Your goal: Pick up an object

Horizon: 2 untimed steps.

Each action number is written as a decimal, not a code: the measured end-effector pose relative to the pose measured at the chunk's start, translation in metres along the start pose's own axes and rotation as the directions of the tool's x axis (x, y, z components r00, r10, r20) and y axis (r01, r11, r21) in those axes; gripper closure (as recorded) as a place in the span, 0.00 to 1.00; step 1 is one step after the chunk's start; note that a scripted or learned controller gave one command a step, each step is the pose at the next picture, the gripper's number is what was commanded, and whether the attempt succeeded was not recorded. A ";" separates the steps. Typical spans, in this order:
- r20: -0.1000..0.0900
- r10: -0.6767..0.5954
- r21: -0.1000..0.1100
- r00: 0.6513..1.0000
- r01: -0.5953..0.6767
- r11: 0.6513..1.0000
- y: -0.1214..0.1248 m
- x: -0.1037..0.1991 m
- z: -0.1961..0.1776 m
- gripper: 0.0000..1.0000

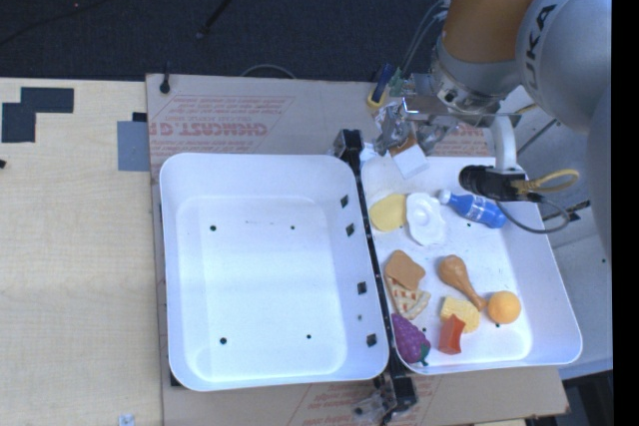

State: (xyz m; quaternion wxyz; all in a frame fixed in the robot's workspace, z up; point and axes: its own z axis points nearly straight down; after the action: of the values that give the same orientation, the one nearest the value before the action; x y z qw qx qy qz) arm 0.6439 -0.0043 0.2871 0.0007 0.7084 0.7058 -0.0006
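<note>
The arm [529, 5] reached in from the right, its orange band bulging above the wrist, and the gripper [404, 130] hung over the far left corner of the right bin [544, 314], just above the rim where the two bins met. I could not tell whether it was open or closed, as the wrist and cables crowded that spot, and nothing plainly sat in it. The things to pick from all lay in the right bin. A yellow round piece [388, 212] sat near the dividing edge, touching a white fried-egg shape [426, 217] beside it. A blue bottle [476, 209] lay on its side further right, near a black fitting with a yellow cable [494, 182] that hung over the bin. Lower down a brown slice of bread [404, 269] rested above a pizza slice [408, 299], and a purple bunch of grapes [409, 338] lay at the near edge. To their right were a chicken drumstick [459, 276], an orange ball [503, 307], and a yellow block [461, 313] touching a red piece [450, 335]. The left bin [260, 264] stood beside it, touching along the middle. Both bins rested on a cardboard sheet [230, 120] with red print, laid on the pale wooden surface [70, 264].
</note>
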 end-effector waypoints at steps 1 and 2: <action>-0.001 -0.004 0.002 1.000 0.004 1.000 0.000 0.003 0.001 0.00; -0.001 -0.004 0.002 1.000 0.004 1.000 0.000 0.003 0.001 0.00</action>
State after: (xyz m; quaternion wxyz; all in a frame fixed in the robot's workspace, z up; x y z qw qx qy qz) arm 0.6438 -0.0017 0.2858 -0.0006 0.7069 0.7073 -0.0008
